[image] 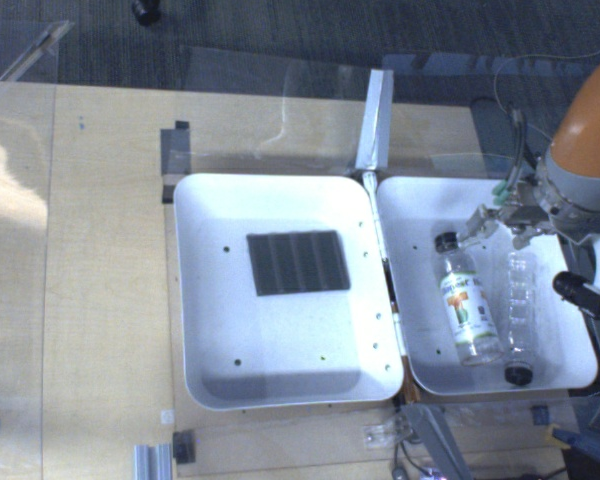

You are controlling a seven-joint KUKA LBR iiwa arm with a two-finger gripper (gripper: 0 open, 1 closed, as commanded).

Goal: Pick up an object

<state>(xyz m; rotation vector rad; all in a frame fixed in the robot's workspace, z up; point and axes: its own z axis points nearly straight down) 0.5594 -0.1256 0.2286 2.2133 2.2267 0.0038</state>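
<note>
- Camera view: the hand (507, 211) hangs over the right bin (420, 363), just above two clear bottles.
- Labelled bottle (464, 303) lies beside a plain bottle (519, 308).
- I cannot tell the hand's state.
- Left bin (210, 368) holds a dark ridged pad (298, 262).

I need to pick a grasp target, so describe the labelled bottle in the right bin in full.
The labelled bottle is clear plastic with a black cap and a white label printed in orange and green. It lies on its side on the floor of the right bin, cap toward the far wall. A second clear bottle lies close alongside, cap toward the near wall; contact cannot be told. The gripper is above, near its cap end, not holding it.
</note>
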